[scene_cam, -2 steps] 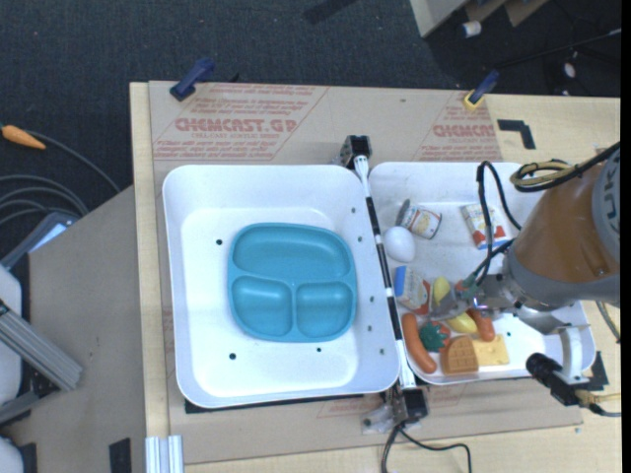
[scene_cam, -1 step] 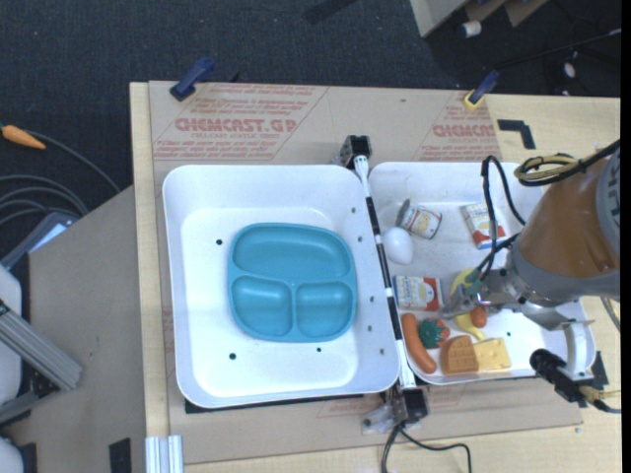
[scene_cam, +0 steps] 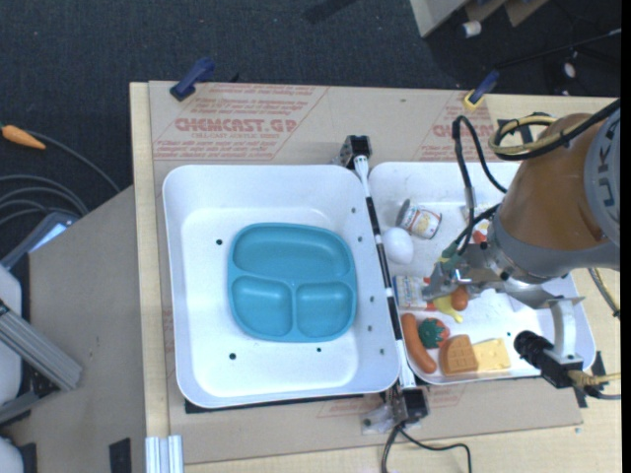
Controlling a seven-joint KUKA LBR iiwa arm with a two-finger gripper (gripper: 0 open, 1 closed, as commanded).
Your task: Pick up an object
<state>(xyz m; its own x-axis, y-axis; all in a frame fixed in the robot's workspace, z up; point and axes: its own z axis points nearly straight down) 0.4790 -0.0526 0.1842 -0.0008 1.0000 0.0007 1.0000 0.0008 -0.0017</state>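
In the camera view the arm [scene_cam: 562, 200] reaches in from the right and hangs low over the right bin [scene_cam: 434, 177], its gripper [scene_cam: 449, 286] down among the toy food near the bin's middle; whether it is open or closed on anything cannot be told, since the wrist hides it. Something small and orange-yellow [scene_cam: 456, 302] lies right at the gripper, touching or just under it, and looks the likeliest target. The other pieces lie toward the near rim: a sausage [scene_cam: 415, 343] lying lengthwise along the divider side, a green piece [scene_cam: 431, 331] just beside it, a cracker [scene_cam: 458, 355] and a cheese slice [scene_cam: 492, 354]. Away from the gripper, toward the far wall, sit a white egg [scene_cam: 397, 244] and a small jar [scene_cam: 423, 222]. The left bin [scene_cam: 197, 205] holds a blue divided plate [scene_cam: 292, 282].
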